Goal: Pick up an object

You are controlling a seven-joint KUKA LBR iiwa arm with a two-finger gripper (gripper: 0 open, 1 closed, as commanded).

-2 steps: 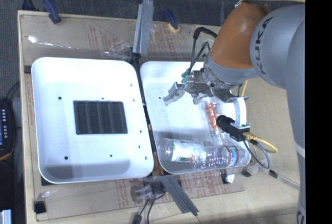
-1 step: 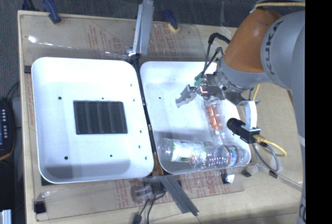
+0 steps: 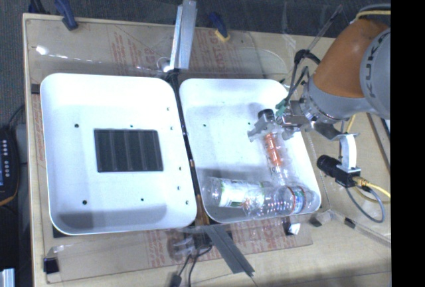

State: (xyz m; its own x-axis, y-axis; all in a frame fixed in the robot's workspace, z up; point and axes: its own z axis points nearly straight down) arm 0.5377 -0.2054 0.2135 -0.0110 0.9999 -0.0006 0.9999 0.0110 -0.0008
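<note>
Near edge of right bin [image 3: 199, 146]: clear plastic bottle [image 3: 259, 196] lying on its side at 6 o'clock, settled against the wall. Above it, gripper [image 3: 269, 129] at 3 o'clock over small orange-filled bottle [image 3: 274, 153]; can't tell its state. Left bin [image 3: 60, 99]: dark grate [image 3: 128, 150], centred.

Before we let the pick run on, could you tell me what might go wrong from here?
The gripper hangs over a small clear bottle with orange contents near the right white bin's right wall, so a finger could catch the wall. The large clear plastic bottles lie touching; smooth and round, they may slip.
</note>
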